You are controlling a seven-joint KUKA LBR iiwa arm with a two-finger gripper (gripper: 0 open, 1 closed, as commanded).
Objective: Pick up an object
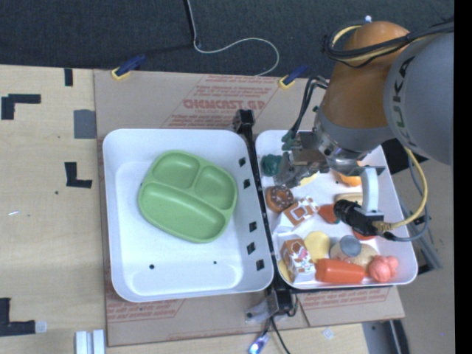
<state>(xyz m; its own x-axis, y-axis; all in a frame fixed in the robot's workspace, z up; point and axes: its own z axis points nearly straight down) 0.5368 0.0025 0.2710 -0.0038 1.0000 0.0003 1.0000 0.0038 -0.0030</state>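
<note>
Claw point(299, 164) low at right bin point(398, 198) far-left corner, partly hidden by wrist; open/closed can't tell. Toys beneath blurred.

Arm lowered, gripper point(295, 169) seemingly pointing down

My own wrist hides the right bin's point(402, 198) far corner. My pincer's point(296, 169) tips blur into the clutter.

Grey arm point(431, 87), orange band, black lettering, dark cables along wrist
</note>
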